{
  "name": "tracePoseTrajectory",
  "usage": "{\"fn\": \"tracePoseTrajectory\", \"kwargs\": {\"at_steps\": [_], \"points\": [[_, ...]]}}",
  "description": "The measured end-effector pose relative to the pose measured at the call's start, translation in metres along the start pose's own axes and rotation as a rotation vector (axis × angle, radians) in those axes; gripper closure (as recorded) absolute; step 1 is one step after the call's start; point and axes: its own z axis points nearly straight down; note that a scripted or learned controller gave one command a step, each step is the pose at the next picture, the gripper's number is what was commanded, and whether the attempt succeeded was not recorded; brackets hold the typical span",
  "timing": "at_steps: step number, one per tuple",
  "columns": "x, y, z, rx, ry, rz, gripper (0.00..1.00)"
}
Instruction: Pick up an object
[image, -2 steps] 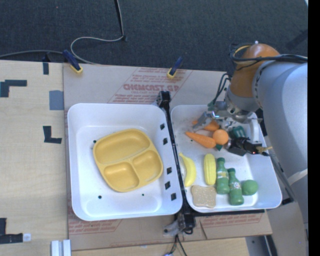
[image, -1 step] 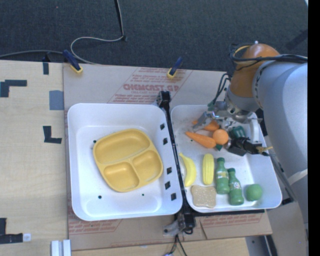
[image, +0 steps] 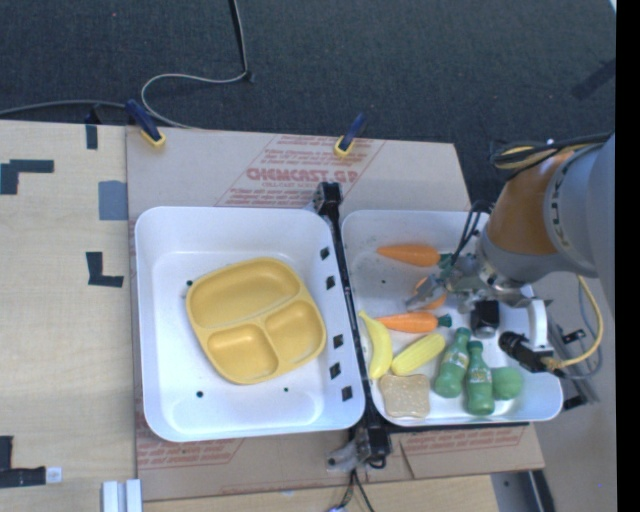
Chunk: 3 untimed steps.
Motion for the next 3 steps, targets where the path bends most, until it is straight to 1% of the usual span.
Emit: {"fn": "tracePoseTrajectory", "kwargs": {"at_steps": [1, 2, 3], "points": [[0.038, 0.059, 0.0, -0.002, 0.001, -0.003, 0.0], [0.043, 0.02, 0.0, -0.001, 0.0, -0.001, 0.0], [0.04, -0.032, 0.0, -0.003, 0.0, -0.001, 0.0]]}}
